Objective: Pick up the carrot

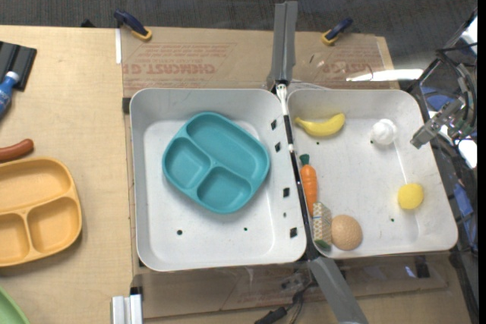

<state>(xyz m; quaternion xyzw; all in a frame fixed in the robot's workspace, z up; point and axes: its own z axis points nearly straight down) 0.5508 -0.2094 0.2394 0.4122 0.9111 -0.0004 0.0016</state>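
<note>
Your carrot (308, 184) lies in the right bin (425, 235), pressed up against that bin's left wall, its green top pointing away from you and its orange body running down toward the front. Just below its tip you have a small speckled block (321, 222), and touching that, a tan egg-shaped ball (346, 231). Look further back in the same bin and you find a banana (320, 124) near the far left corner, a white lump (383, 132) to its right, and a lemon (410, 196) near the right wall. Your claw (431, 127) sits at the right rim of this bin, well apart from the carrot; you cannot tell whether it is apart or together. The left bin (152, 239) holds a teal divided plate (216, 162). On the table (68, 87) at far left sits a yellow tray (34, 212).
</note>
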